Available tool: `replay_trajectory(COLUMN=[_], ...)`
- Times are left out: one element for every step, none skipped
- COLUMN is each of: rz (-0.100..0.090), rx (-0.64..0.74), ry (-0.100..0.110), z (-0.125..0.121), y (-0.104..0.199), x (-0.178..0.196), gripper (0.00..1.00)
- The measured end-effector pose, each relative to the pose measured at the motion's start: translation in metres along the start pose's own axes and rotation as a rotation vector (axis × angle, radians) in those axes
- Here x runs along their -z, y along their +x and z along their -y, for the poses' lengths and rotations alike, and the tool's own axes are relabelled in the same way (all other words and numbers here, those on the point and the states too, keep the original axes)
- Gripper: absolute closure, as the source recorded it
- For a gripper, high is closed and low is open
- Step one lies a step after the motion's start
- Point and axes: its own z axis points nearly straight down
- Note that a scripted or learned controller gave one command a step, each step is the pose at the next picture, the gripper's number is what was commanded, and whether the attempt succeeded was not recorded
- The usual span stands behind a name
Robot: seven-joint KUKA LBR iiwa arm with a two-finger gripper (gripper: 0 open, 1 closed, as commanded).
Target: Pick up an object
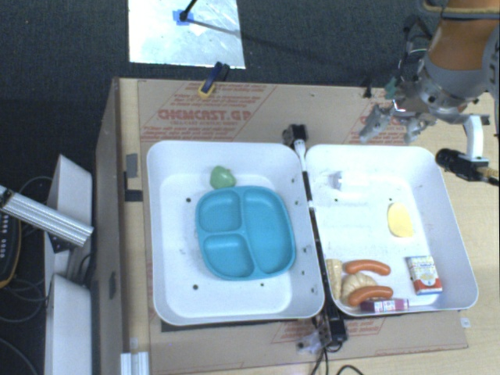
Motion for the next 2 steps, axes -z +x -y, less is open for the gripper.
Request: replay_trajectory(rz=[0.0, 0.0], rx=[-0.002, 0.001], ry=[0.004, 0.002], z=[-0.017, -0.018], y=[-0.026, -0.004], x=[-0.107, -0.164], gripper=[0.0, 0.0])
